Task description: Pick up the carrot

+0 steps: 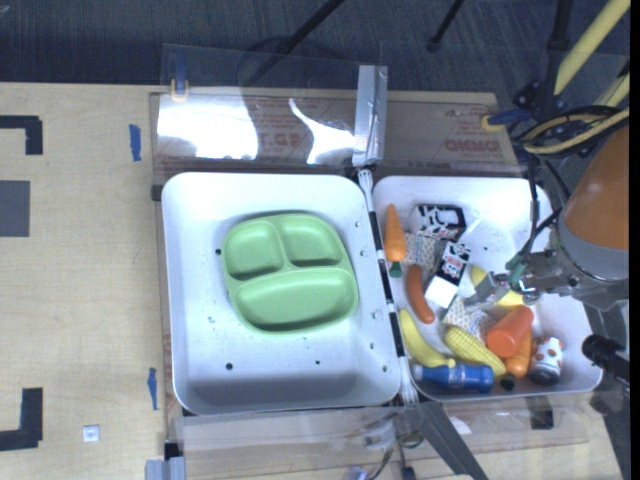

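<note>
The carrot (pixel 395 232) is a small orange cone lying along the left wall of the right bin (pixel 565 383), its thin end pointing to the back. My gripper (pixel 498 287) hangs low over the middle-right of that bin, above the pile of toys and well to the right of the carrot. Nothing shows between it and the carrot but loose items. The arm's orange band (pixel 605 203) is at the right edge of the view.
A red sausage (pixel 420 296), a banana (pixel 419 338), a corn cob (pixel 470 346), a blue piece (pixel 458 376), an orange pepper (pixel 512 332) and black-and-white cards (pixel 440 230) crowd the right bin. The left bin (pixel 190 268) holds a green divided plate (pixel 288 270).
</note>
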### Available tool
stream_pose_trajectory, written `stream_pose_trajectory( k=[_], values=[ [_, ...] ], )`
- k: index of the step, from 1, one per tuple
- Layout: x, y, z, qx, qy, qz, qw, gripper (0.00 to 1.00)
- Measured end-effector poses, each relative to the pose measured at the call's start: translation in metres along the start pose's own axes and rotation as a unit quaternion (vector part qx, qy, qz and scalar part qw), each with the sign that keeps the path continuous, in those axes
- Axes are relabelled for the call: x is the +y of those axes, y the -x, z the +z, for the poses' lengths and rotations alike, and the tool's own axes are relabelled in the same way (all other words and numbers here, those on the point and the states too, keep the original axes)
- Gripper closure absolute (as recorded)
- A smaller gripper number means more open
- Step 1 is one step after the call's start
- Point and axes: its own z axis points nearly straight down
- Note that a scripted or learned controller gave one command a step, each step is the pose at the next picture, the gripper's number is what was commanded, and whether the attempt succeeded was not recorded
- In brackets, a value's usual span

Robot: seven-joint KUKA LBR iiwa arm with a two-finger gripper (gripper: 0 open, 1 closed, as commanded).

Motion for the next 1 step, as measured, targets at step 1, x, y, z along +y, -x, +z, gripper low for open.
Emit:
stream_pose_trajectory(
  k=[1],
  values=[
    [0.0006,-0.0166,0.093,0.001,-0.001,-0.009,1.0,0.0]
  ],
)
